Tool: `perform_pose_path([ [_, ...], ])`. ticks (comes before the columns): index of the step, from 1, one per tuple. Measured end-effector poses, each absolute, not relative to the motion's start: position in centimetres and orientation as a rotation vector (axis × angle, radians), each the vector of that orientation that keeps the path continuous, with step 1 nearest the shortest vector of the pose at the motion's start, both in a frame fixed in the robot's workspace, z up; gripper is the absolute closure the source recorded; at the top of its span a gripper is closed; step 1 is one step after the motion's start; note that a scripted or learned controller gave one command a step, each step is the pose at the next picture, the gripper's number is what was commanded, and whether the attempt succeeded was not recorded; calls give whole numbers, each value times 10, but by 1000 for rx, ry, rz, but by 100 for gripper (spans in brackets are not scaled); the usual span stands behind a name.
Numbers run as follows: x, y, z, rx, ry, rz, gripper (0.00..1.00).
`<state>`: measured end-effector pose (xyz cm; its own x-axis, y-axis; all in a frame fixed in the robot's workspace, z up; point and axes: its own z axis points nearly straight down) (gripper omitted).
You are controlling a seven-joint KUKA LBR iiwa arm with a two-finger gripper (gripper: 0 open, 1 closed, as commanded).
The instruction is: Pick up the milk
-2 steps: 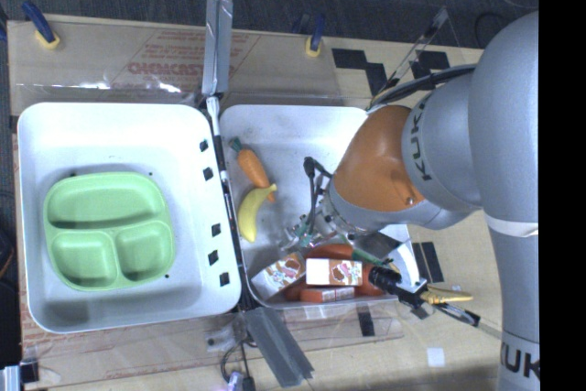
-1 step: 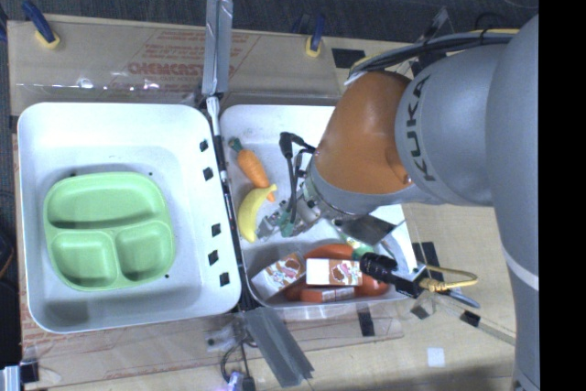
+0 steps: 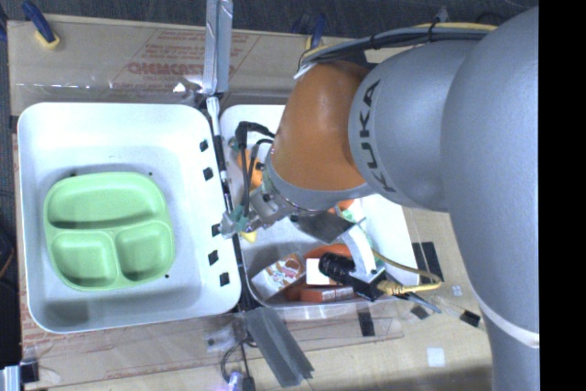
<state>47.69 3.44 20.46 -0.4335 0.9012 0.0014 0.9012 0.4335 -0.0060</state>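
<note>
The grey arm with its orange band [image 3: 316, 137] reaches low over the right bin [image 3: 252, 119] and hides most of it. My gripper [image 3: 240, 217] points down at the bin's left wall, close to the divider between the bins. A small white carton with a brown and red print [image 3: 280, 272], probably the milk, lies on its side at the bin's front left, just in front of the gripper and apart from it. Nothing shows between the gripper's tips.
A red flat item [image 3: 316, 292] lies beside the carton at the front rim. An orange thing [image 3: 244, 162] peeks out at the bin's left wall behind the gripper. The left bin [image 3: 37, 128] holds a green three-compartment tray [image 3: 108, 229].
</note>
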Motion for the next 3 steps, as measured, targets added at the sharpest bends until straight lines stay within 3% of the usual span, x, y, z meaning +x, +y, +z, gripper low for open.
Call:
perform_pose_path([
  [1, 476, 73, 217, -1795, -2573, 9, 100],
  [3, 483, 211, 211, -1775, -2588, 12, 100],
])
